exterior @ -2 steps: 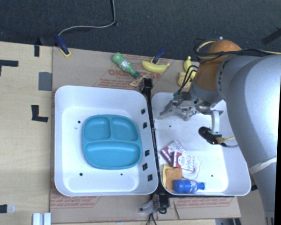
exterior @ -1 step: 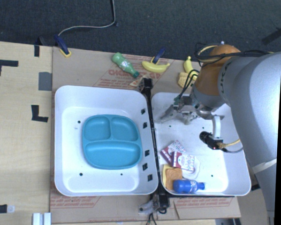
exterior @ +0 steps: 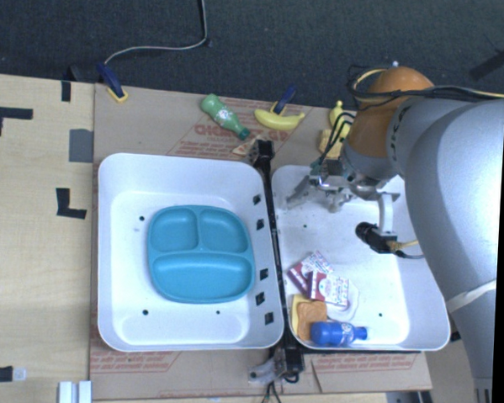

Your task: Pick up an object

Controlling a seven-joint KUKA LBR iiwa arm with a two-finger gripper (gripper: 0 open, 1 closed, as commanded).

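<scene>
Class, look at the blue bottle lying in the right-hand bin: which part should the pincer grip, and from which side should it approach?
Probably the middle of the blue bottle's body, coming straight down. It lies on its side, long axis running left to right along the bin's near wall, so the fingers should close across its width. An orange packet touches its left end, so avoid that end.

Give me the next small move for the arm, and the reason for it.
Probably shift the tool toward the near end of the right bin: it sits at the far end, while the blue bottle and snack packets lie near the front.
</scene>
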